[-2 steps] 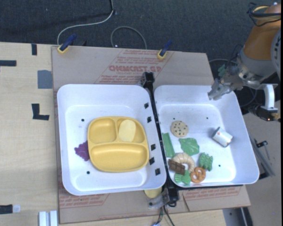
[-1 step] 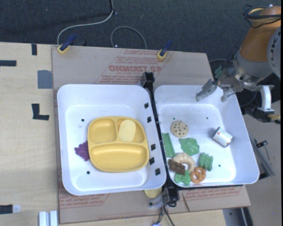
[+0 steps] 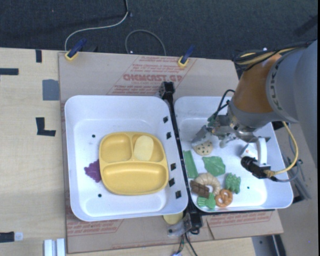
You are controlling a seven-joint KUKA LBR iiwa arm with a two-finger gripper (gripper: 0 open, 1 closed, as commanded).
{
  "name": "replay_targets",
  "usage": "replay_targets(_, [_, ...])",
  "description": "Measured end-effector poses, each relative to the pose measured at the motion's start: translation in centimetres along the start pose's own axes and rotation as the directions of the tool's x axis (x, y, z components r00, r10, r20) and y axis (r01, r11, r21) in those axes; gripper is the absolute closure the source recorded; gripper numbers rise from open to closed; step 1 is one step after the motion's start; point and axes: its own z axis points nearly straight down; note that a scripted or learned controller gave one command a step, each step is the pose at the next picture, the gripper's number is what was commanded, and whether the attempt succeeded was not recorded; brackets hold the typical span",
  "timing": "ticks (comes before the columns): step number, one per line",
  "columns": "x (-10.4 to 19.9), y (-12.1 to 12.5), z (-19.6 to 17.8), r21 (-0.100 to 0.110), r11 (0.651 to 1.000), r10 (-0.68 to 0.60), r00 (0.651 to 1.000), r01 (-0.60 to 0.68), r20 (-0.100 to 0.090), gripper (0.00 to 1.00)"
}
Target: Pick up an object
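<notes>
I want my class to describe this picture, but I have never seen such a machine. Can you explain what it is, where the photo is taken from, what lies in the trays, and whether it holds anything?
One camera looks down at a slant on a bench. The grey robot arm with an orange band reaches in from the right, and its hand is low over the right shallow white bin. That bin holds small toy foods: a pale spotted cookie-like piece just under the hand, green leafy pieces and a small brown pretzel. The left shallow white bin holds a yellow divided plastic plate with a purple piece beside it. I cannot tell whether anything is held.
</notes>
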Motion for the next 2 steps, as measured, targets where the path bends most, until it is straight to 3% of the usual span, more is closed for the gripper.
replay_targets(1, [-1.9,-0.8,3.7,-0.013,1.0,0.004,1.0,-0.003,0.004,0.0])
replay_targets(2, [-0.7,-5.0,3.4,-0.022,1.0,0.003,1.0,-0.003,0.009,0.0])
